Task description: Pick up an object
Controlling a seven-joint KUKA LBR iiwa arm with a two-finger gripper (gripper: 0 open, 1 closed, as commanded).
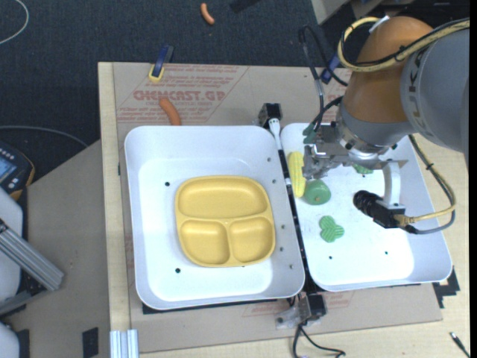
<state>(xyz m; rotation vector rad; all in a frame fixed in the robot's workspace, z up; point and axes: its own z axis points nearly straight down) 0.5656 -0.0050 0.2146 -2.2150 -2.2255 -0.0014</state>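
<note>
In the right bin (417, 263) lie a yellow corn cob (296, 171) along the left wall, a round green piece (319, 193) beside it, and a small green leafy piece (331, 229) nearer the front. My gripper (322, 164) hangs low over the bin's left part, just above the round green piece and next to the corn. The wrist and its orange band cover the fingers from above. A bit of green (363, 169) peeks out under the wrist.
The left bin (149, 259) holds a yellow compartment tray (223, 220). A black cable plug (376, 207) hangs over the right bin. An orange piece (171, 111) and a blue-yellow clip (159, 63) lie on the cardboard behind the bins.
</note>
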